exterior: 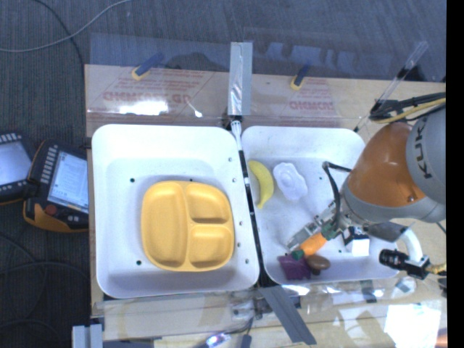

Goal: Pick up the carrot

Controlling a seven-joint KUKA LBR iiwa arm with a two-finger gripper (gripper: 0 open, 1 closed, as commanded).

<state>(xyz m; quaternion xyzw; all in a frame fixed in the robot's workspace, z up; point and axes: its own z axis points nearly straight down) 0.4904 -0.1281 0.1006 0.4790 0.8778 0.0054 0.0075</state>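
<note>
The carrot (314,244), a short orange piece, lies in the right bin (304,140) near its front wall. My gripper (307,235) reaches in from the right and sits low over the carrot, touching or nearly touching its upper left side. The grey and orange arm (384,176) covers the right part of this bin. Whether the carrot is between the jaws cannot be made out.
A purple item (293,267) and a brown one (318,264) lie just in front of the carrot. A banana (262,181) and a white object (290,180) sit further back. The left bin (116,194) holds a yellow divided plate (188,223).
</note>
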